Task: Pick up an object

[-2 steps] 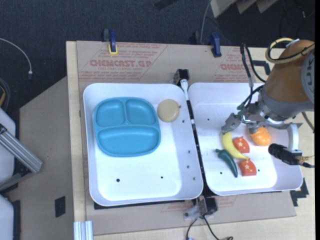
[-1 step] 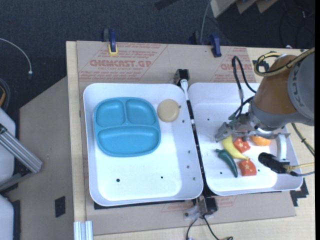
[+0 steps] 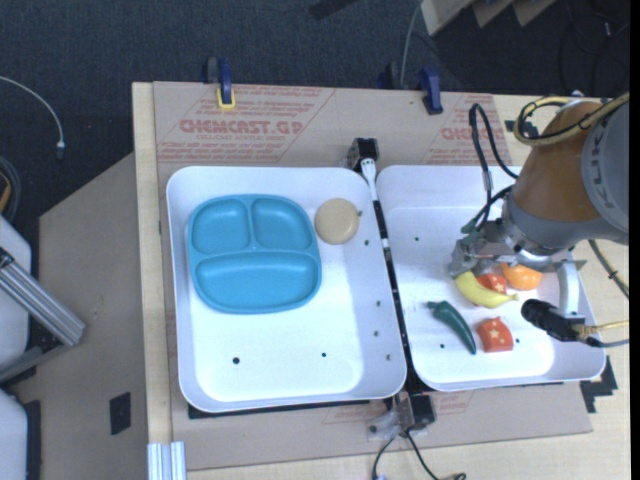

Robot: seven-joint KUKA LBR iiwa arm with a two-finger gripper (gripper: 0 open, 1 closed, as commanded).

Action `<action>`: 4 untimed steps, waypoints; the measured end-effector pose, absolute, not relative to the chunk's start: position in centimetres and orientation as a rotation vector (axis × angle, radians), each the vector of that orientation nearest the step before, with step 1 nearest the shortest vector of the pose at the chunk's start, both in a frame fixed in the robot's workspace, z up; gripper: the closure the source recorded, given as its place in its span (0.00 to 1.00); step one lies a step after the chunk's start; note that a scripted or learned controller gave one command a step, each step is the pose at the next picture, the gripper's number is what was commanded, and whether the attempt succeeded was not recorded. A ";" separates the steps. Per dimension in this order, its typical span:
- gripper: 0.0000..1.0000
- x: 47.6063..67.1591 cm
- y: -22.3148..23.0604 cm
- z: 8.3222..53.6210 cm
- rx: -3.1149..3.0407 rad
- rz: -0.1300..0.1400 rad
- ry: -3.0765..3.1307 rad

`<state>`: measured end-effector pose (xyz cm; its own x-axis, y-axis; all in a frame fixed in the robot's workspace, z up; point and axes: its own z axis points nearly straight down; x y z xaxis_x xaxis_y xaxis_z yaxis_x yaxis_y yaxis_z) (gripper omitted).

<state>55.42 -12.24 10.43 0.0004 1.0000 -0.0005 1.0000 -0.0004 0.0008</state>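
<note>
I've got the arm low over the right bin, reaching in from the right side, with the gripper down among the small pile of toy food near that bin's right edge. From up here I can't tell how the gripper is set, and I can't see anything clearly between its tips, so I'm not calling a grasp.

Right under it lies the yellow banana, touching an orange piece, with a bit of red just above them. That cluster is tight, and that's my worry: closing there could catch two things or squeeze one out sideways. The banana looks the best target to me, long and curved, so I'd want to close across its narrow width, not along it.

Closer to the bin's front edge sit the green pepper and the red tomato piece, apart from the pile and easier to isolate if this try slips.

The left bin holds the blue divided plate and a tan round piece by its right rim, well apart from the arm. I'd lift straight up and slowly, watching whether the banana rises.
</note>
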 end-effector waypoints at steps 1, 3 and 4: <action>1.00 55.3 -12.2 14.7 2.217 0.004 2.219; 1.00 55.6 -11.3 23.9 2.215 0.005 2.219; 1.00 55.7 -11.3 29.2 2.215 0.006 2.218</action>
